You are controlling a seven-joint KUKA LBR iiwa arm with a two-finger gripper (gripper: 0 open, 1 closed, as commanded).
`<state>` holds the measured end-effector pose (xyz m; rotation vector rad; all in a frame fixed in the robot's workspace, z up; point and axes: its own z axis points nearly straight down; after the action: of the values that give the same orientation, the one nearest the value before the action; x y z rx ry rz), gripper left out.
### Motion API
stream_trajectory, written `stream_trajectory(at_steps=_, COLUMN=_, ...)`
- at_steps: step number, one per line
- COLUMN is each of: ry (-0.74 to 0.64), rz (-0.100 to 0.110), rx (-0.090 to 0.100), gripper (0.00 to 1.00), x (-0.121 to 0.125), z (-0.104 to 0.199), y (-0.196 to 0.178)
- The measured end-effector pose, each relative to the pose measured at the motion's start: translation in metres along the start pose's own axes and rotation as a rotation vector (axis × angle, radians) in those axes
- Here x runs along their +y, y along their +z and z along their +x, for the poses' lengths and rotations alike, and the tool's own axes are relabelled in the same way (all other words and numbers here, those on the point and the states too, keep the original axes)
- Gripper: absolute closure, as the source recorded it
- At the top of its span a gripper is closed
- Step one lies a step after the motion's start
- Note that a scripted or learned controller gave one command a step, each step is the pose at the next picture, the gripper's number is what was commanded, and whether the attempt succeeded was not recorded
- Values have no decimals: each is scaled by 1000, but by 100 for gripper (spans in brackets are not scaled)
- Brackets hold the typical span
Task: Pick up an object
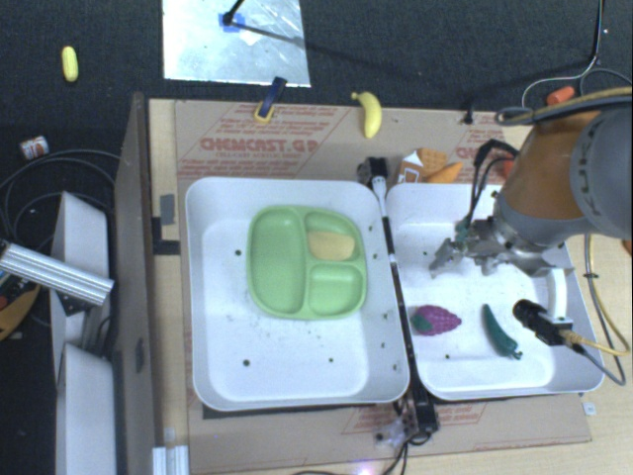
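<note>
Bench: brown cardboard sheet w/ red print under two shallow white bins, side by side. Dark floor around.
Left bin: holds green divided plate; pale yellow item lies in plate's upper-right compartment.
Right bin: holds purple grape-like bunch near its left wall, green pepper-like piece to the right of it, apart, lying at a slant.
Arm: grey w/ orange band, comes in from the view's right, over right bin's upper half.
Gripper: low over right bin, above the purple bunch and apart from it; nothing seen betw. fingers. Open or closed: can't tell, tips small and blurred.
Around: yellow banana on cardboard past the bins; orange items behind right bin, partly hidden; silver foil sheet on floor; small yellow piece far left; white and metal frame at left edge.
Hard to see: black part by bin's right wall, unclear what; arm cut off at right edge.
</note>
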<state>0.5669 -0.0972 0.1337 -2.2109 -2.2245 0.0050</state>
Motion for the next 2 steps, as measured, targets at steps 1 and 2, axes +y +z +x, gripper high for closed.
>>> stream_trajectory(at_steps=1, ry=7, rz=-16, rx=-6, gripper=0, x=12, z=-42, y=-77)
stream_trajectory(at_steps=2, ry=2, rz=-12, rx=-4, gripper=0, x=78, z=-73, y=-43)
